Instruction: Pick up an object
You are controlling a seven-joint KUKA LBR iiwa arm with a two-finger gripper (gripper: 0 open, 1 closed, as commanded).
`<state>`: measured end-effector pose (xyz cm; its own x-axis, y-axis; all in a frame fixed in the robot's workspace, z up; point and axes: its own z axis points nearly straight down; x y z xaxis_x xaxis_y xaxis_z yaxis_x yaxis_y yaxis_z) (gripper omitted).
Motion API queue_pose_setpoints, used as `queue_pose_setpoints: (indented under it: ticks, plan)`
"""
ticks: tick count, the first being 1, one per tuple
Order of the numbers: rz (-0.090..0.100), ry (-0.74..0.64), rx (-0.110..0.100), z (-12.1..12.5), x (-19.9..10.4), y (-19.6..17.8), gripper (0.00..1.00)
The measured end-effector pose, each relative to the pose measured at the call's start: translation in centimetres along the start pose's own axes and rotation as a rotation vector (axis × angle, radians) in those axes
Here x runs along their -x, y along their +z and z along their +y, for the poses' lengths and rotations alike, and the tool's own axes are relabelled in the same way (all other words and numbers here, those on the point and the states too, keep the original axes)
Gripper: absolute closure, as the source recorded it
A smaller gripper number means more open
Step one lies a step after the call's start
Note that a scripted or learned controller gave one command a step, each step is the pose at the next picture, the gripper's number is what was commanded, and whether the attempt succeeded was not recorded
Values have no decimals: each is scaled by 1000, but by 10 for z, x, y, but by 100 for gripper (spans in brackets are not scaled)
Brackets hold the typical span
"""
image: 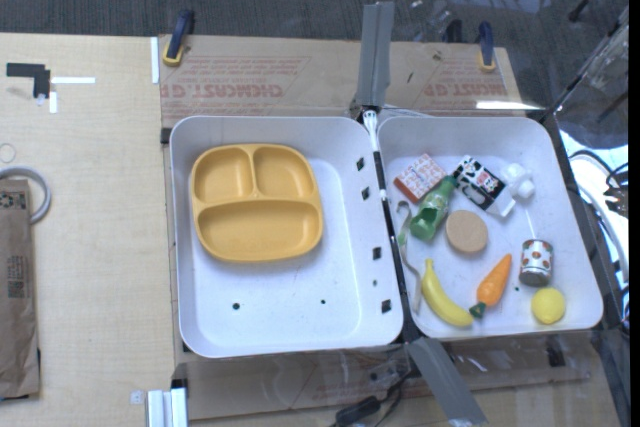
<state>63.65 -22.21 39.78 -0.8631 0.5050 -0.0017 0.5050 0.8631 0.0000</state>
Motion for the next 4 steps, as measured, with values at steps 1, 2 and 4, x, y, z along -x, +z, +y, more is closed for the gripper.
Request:
queue_pose_setpoints:
  ticks: [1,2,4]
  plan:
    - [-3,-254,1,6,10,-44,100]
    - [-2,-284,1,-3,-21,-15,100]
    - [-4,-865,2,13,20,-45,100]
